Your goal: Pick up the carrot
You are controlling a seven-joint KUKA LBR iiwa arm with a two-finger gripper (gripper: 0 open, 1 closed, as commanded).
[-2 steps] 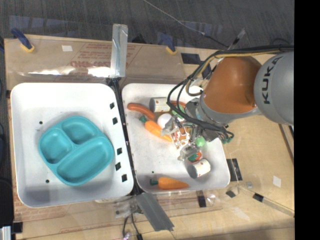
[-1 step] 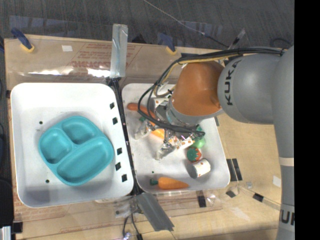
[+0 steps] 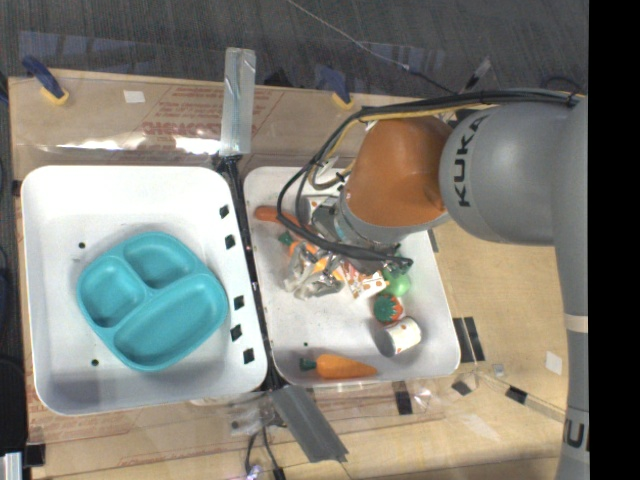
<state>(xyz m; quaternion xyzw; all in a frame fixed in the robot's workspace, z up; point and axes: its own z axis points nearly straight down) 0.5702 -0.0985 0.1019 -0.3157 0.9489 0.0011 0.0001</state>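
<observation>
A grey arm (image 3: 500,168) with an orange band reaches in from the right over the right-hand bin (image 3: 440,358), its gripper (image 3: 318,268) lowered among a clutter of small items near the bin's middle; whether it is spread or closed cannot be told from this angle. The carrot (image 3: 338,367) lies on its side along the bin's near edge, well apart from the gripper and untouched. A small white cup (image 3: 398,337) rests just beside it, with a red-and-green toy (image 3: 389,308) above that. In the left bin (image 3: 40,268), a teal divided plate (image 3: 150,298) sits alone.
</observation>
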